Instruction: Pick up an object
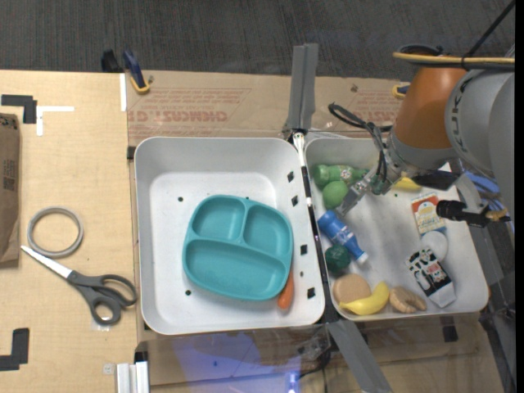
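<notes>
My gripper (361,191) hangs low in the right bin (468,256), at its back left, reaching in from the grey and orange arm (434,105). Its tip is just right of a green ball (334,193) and above a blue bottle (342,234). Nothing shows held in it. A green packet (332,173) lies behind the ball. Further forward sit a dark green piece (337,258), a tan round bun (352,287), a banana (370,301), a pretzel (405,300), a cow-print carton (430,270) and a red-and-white packet (426,214).
The left bin (155,219) holds a teal divided plate (239,248) with a carrot (285,295) at its front right. On the bench to the left lie scissors (90,286) and a tape roll (55,230). A blue clamp (135,70) sits at the back.
</notes>
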Available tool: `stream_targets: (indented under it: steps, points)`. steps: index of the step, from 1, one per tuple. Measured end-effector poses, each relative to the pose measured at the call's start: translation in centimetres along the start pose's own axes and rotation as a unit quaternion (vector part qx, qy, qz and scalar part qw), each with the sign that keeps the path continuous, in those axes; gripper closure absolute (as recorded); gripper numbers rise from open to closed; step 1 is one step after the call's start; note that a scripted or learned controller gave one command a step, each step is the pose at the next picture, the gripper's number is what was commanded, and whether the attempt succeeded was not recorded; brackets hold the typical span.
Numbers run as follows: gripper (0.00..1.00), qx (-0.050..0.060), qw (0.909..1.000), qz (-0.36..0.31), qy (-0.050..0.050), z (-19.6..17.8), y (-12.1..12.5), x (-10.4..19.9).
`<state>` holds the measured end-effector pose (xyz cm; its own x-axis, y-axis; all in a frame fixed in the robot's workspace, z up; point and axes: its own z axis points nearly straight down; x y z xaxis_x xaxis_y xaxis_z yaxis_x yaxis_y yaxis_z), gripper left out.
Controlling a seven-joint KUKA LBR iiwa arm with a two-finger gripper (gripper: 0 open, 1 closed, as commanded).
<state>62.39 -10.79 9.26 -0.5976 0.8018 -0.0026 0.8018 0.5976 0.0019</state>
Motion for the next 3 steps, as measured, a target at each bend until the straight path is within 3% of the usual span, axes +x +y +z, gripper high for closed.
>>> stream_targets:
  steps: [1, 2, 3]
  points:
    - [1.00, 0.000, 1.0000, -0.002, -0.002, -1.0, 0.0, -0.1]
    - [1.00, 0.000, 1.0000, -0.007, -0.001, -14.4, 1.1, 0.1]
    - [1.00, 0.001, 0.9966, 0.082, 0.000, -18.8, 4.2, 4.8]
